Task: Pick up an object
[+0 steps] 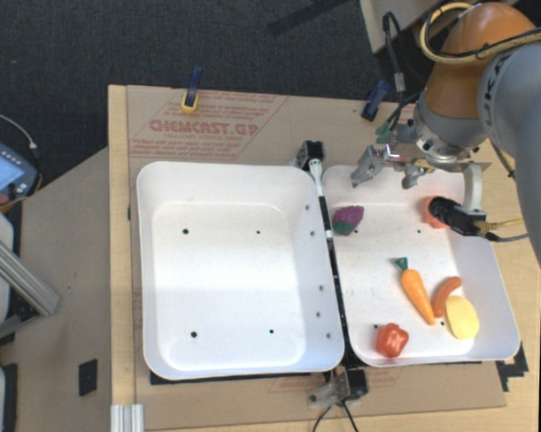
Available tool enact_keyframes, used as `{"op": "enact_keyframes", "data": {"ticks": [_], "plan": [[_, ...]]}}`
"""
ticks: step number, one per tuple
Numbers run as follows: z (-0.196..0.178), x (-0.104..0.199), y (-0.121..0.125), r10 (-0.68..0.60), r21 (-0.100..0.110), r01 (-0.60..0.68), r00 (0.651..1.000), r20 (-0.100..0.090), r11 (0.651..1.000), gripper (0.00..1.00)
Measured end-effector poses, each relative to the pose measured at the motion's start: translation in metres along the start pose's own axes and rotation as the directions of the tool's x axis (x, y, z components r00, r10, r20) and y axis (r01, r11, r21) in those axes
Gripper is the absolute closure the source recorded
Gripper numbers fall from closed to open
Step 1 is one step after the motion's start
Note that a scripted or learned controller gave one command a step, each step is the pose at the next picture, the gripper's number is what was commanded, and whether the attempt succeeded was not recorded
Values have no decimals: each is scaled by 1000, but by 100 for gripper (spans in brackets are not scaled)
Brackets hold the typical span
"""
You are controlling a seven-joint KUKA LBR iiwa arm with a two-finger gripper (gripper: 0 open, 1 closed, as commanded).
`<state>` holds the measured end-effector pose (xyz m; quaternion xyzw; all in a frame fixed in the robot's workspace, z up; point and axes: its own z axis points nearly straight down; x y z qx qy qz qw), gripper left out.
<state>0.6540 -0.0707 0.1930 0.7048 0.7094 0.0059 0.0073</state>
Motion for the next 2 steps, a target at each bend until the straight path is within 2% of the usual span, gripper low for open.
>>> {"op": "enact_keyframes", "data": {"ticks": [1,2], "plan": [[-34,-120,-50,17,14,-17,1000,5,1000,0],[51,-108,-122,10,32,-10,1000,-6,999,0]]}}
